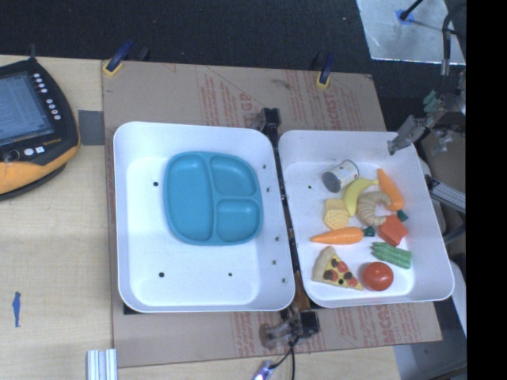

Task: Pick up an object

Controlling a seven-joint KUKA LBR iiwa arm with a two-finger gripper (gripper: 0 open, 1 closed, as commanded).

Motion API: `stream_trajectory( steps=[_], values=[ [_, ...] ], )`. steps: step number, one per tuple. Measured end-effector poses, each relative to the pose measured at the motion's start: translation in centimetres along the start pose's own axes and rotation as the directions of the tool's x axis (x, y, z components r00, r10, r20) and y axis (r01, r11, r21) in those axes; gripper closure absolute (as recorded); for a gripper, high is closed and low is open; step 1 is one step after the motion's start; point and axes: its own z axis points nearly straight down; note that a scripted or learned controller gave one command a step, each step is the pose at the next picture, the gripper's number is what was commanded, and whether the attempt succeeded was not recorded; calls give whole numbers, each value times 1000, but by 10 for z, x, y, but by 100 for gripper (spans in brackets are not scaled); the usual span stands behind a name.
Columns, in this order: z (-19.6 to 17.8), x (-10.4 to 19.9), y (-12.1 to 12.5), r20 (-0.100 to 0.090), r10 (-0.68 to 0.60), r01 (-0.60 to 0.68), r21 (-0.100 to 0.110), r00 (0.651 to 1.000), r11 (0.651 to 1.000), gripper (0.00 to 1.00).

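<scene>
Toy tomato (pixel 378 275) and pizza slice (pixel 333 268) lie nearest in the right bin (pixel 317 291), with carrot (pixel 338 236), banana (pixel 356 191) and croissant (pixel 372 206) beyond, below-left of the jaws (pixel 405 133); their state cannot be told. A blue divided plate (pixel 212 197) fills the left bin (pixel 135 236).

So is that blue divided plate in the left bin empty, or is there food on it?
Empty. The blue plate shows three bare compartments. All the toy food, such as the pizza slice and tomato, lies in the right bin.
</scene>
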Motion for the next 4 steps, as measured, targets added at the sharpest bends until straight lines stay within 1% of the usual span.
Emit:
stream_trajectory(
  steps=[1,2,3,4],
  values=[
    [156,21,0,-2,-2,2,6,1000,1000,0],
    [174,85,45,1,-3,3,-2,1000,1000,0],
    [174,103,45,2,-3,3,-1,1000,1000,0],
    [163,102,45,2,-5,5,0,1000,1000,100]
  ],
)
